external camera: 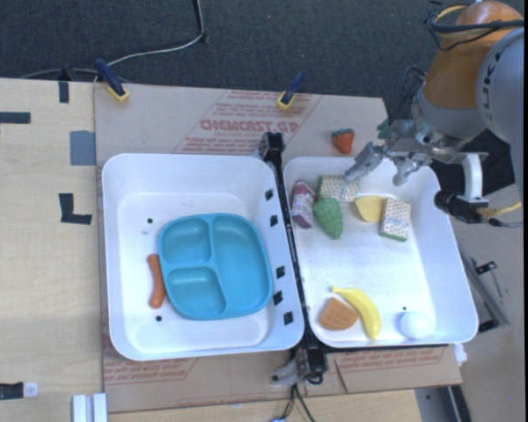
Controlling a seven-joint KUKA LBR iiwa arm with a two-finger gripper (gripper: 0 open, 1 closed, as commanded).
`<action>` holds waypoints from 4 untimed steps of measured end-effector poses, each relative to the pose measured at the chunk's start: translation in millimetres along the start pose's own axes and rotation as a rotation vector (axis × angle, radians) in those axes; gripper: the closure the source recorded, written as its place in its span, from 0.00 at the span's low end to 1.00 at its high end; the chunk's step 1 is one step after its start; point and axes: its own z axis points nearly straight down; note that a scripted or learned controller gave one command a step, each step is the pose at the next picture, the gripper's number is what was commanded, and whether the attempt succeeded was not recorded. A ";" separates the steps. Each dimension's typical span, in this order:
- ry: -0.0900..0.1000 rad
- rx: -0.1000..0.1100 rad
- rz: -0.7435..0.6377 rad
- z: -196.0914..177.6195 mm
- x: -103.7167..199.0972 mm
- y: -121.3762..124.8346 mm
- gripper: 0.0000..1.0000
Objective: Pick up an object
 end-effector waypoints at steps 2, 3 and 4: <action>-0.007 -0.011 0.000 125.2 -65.1 13.0 0.00; -0.010 -0.026 -0.003 109.4 -64.0 17.7 1.00; -0.008 -0.019 -0.002 112.6 -63.7 15.7 0.00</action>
